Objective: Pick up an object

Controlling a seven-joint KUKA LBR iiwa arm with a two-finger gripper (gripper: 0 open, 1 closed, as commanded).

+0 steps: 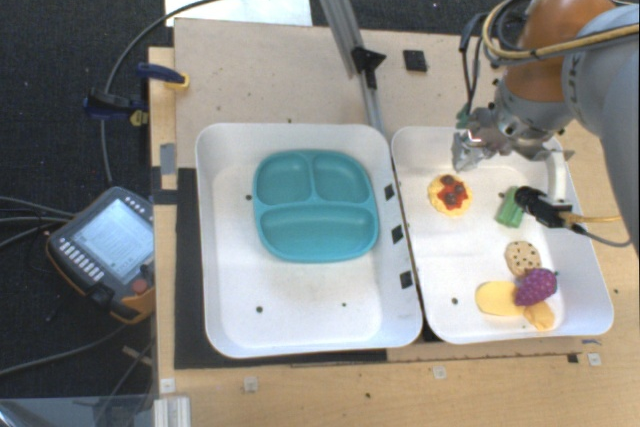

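I see jaws [468, 153] hovering upper part of right bin [420, 215], just above pizza toy [450, 194]; cannot tell their spread. Nothing held. I judge pick not yet begun: descent, closure, lift remain.

- Two white bins on the bench: left bin [225, 315], right bin [590, 300].
- One teal divided plate [315, 205].
- One toy pizza [450, 195].
- One green block [511, 208].
- One cookie [521, 257].
- One purple grape bunch [536, 286].
- Two yellow pieces: one [494, 299], another [541, 316].
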